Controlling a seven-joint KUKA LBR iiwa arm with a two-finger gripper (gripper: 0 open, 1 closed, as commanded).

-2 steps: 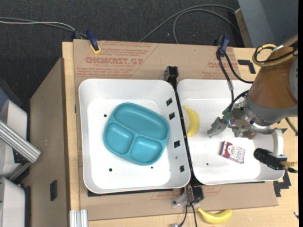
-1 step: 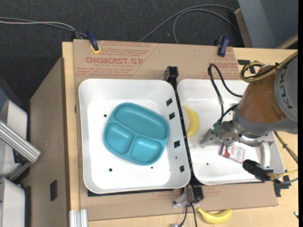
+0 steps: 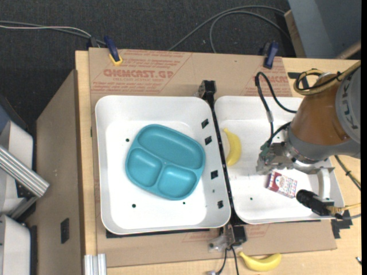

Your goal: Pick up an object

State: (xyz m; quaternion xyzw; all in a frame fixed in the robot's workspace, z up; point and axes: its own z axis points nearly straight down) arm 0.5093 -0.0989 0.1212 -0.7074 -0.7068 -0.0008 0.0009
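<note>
the grey arm with the orange band [image 3: 321,119] reaches over the right-hand shallow white bin [image 3: 252,208], and its pincer [image 3: 274,160] sits low inside that bin, just above the bin floor. whether the pincer is spread or pressed together cannot be told from this angle, because the wrist covers it from above. nothing is visibly gripped.

the candidates for picking lie close by. a small flat red, white and blue packet [image 3: 281,183] rests on the bin floor just beside the pincer, on its near side, apparently untouched or at most brushed. a yellow banana [image 3: 232,146] lies against the bin's left wall, a little apart from the pincer. a teal plastic divided plate [image 3: 165,161] sits alone in the left-hand white bin [image 3: 109,153], well apart from the arm.

as a judgement, the approach and descent look done, but the grasp and lift are not yet shown; every object rests flat on its bin.
</note>
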